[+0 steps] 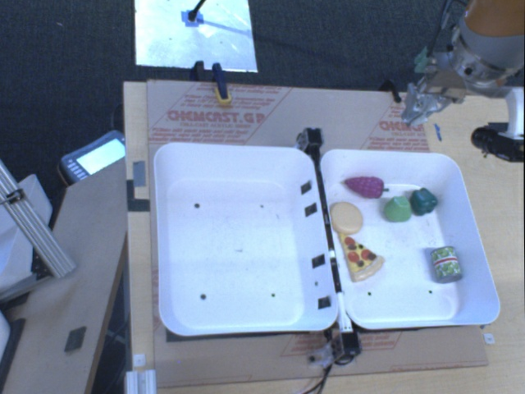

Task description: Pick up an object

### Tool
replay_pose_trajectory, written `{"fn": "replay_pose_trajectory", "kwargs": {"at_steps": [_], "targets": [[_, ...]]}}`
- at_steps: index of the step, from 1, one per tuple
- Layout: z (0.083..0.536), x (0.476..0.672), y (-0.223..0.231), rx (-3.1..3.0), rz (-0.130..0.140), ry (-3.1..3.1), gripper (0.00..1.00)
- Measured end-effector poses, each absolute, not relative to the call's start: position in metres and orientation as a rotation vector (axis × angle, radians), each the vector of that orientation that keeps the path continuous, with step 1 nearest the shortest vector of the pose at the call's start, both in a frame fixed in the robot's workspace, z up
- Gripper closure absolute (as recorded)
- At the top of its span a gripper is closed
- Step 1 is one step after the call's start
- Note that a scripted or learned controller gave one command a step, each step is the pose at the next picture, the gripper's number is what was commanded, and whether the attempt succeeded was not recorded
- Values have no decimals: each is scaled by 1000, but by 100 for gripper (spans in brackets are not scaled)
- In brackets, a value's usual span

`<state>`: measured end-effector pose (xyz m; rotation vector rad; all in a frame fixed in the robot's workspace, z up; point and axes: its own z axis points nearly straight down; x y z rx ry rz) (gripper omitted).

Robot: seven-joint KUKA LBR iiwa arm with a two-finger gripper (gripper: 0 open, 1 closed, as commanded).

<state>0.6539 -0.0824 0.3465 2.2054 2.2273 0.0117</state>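
The right bin [459, 220] holds several toy foods: a purple eggplant-like piece [365, 186], a tan round cookie [347, 217], a pizza slice [361, 258], a light green piece [398, 209], a dark green piece [423, 200] and a small can [445, 263]. My gripper [416, 109] hangs above the bench beyond the right bin's far edge, away from all the objects. Nothing shows between its fingers.
The left bin [238, 236] sits beside the right one, with black clips [316, 212] along the shared wall. A cardboard sheet [246, 113] lies under both bins. A metal plate [195, 23] lies at the back left.
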Motion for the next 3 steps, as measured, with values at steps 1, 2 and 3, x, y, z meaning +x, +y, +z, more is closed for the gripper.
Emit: {"fn": "replay_pose_trajectory", "kwargs": {"at_steps": [1, 2, 3], "targets": [[414, 656, 1, 2202, 15, 2233, 100], [544, 664, 44, 2202, 23, 2225, 100], [535, 653, 152, 2206, 7, 2238, 100]]}}
